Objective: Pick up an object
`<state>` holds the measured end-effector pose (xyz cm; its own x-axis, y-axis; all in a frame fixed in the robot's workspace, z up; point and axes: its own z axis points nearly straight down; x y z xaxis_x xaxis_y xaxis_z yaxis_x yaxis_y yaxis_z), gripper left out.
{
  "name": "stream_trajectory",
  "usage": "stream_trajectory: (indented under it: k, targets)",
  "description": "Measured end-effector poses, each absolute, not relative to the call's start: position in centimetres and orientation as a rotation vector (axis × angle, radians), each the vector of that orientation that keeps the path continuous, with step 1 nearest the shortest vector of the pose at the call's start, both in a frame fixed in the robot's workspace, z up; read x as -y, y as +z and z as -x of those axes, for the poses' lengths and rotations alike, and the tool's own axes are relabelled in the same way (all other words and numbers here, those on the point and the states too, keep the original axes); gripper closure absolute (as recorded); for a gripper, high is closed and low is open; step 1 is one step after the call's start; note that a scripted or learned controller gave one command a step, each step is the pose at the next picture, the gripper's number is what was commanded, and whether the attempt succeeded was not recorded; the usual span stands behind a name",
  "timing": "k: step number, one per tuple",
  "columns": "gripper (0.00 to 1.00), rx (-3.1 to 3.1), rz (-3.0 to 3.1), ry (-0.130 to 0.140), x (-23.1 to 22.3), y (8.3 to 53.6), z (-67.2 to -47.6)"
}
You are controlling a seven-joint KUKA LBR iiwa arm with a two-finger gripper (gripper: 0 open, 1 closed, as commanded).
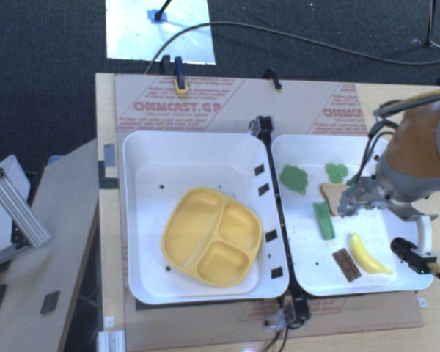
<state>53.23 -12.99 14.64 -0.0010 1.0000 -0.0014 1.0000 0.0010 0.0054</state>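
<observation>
The left bin (pixel 143 196) has bare floor all around the yellow tray (pixel 211 237). The right bin (pixel 308 281) is crowded: green leaves (pixel 294 179), green stick (pixel 323 221), brown bar (pixel 345 264) and banana (pixel 369 254) lie near together.

Wooden bench (pixel 227 97) carrying two white bins side by side: left bin (pixel 143 196) near left edge, right bin (pixel 308 145) toward right edge.

Yellow tray (pixel 211 246) in left bin (pixel 143 196)

glossy white plastic bins (pixel 205 149), a smooth yellow plastic tray (pixel 212 236), brown printed paper-faced board (pixel 227 105), dark matt carpet (pixel 44 42).
</observation>
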Motion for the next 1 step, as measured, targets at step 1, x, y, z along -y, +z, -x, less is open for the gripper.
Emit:
stream_trajectory:
  k: [1]
  targets:
    - [1.00,-2.223,-2.213,0.005,12.28,19.68,-52.72]
